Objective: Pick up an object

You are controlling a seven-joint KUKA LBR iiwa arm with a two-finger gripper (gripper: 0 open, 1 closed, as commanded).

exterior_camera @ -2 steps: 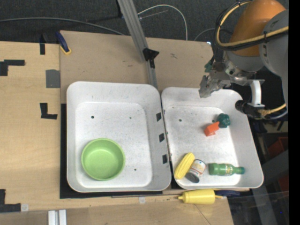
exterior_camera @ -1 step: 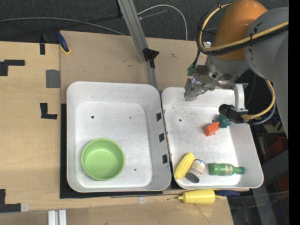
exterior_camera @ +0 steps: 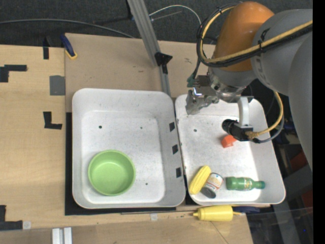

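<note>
**Red-orange piece looks like the easiest pick**

Camera view: the gripper (exterior_camera: 198,103) hangs over the far-left corner of the right bin (exterior_camera: 200,141), close to the rim. Whether it is apart or together I cannot tell from this angle, and nothing shows held in it.

A small red-orange piece (exterior_camera: 228,141) lies alone near the right bin's middle, toward its right wall. It is probably the best target. The arm should centre above it, come straight down and close squarely, since so small a thing may skid away.

Along the right bin's near edge, a yellow piece (exterior_camera: 199,180) touches a small can (exterior_camera: 214,183). A green bottle (exterior_camera: 245,183) lies on its side just beside the can. Closing on any one of these would likely nudge its neighbour.

A yellow bottle (exterior_camera: 216,213) lies just outside the right bin's near rim, on the bench. A green bowl (exterior_camera: 111,173) sits in the left bin (exterior_camera: 127,121), which adjoins the right bin. A grey pole (exterior_camera: 147,29) slants down to just beyond the right bin's far-left corner, close to the gripper, so any lift there needs care.
</note>
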